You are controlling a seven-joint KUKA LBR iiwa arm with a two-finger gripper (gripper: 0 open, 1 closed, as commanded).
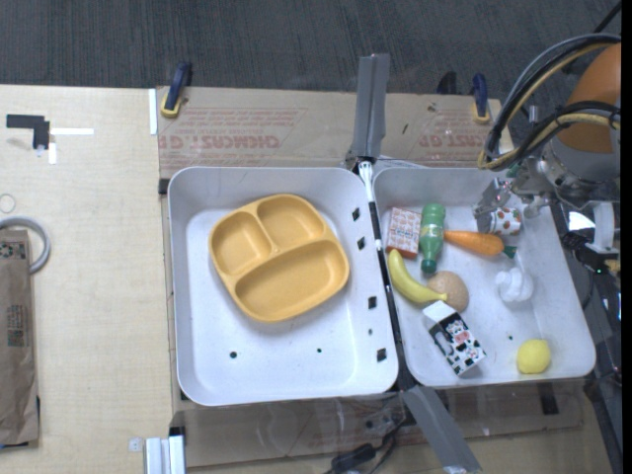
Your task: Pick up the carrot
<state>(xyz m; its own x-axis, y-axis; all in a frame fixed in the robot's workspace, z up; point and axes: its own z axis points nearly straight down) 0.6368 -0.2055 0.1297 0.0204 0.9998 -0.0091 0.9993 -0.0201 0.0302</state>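
In the right bin [568, 294], upper middle, you've got the carrot [474, 243]: orange, tapered, green stub at its right end. Long axis runs roughly left-right, tip pointing left toward the green bottle [432, 235]. Gripper [502, 208] sits just above its right end; jaw state, can't tell.

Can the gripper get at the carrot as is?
Probably yes. The gripper sits just above the carrot's right end; nothing lies on the carrot, and the green bottle only borders its left tip.
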